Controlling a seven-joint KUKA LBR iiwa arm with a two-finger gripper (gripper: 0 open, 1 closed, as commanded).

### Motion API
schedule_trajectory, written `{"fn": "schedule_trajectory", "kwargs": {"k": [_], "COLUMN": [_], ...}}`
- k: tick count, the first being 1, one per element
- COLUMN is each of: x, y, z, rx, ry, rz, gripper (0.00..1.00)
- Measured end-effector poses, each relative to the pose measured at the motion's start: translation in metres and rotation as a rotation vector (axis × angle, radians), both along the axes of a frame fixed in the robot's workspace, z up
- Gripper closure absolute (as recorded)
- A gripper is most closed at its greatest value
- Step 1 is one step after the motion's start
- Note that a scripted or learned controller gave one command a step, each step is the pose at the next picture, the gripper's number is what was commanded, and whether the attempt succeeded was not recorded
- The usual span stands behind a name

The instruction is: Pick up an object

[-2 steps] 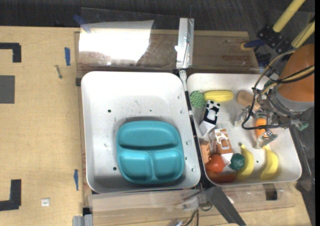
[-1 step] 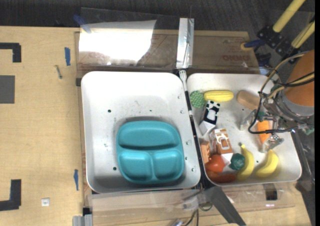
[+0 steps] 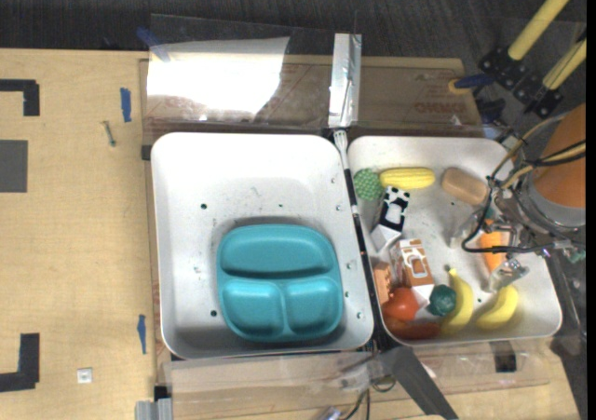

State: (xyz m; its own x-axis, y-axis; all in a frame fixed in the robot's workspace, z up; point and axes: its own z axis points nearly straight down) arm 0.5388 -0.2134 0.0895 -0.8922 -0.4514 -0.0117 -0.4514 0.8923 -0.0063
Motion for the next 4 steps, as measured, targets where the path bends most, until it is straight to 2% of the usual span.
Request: {"fn": "schedule_trajectory", "kwargs": {"k": [1,2,3,4], "x": [0.005,0.004,0.003,0.008], "y": [0.002,0.002,-0.008,-0.007], "z": [0.014,0.012,0.000,0.013], "rx": [-0.001,0.000,0.001,-0.002], "ry": [-0.014,-0.012,0.000,-0.016], "rz": [0.001,0.001,0.013,0.013], "gripper": [1.00,0.00,0.00,1.00]}}
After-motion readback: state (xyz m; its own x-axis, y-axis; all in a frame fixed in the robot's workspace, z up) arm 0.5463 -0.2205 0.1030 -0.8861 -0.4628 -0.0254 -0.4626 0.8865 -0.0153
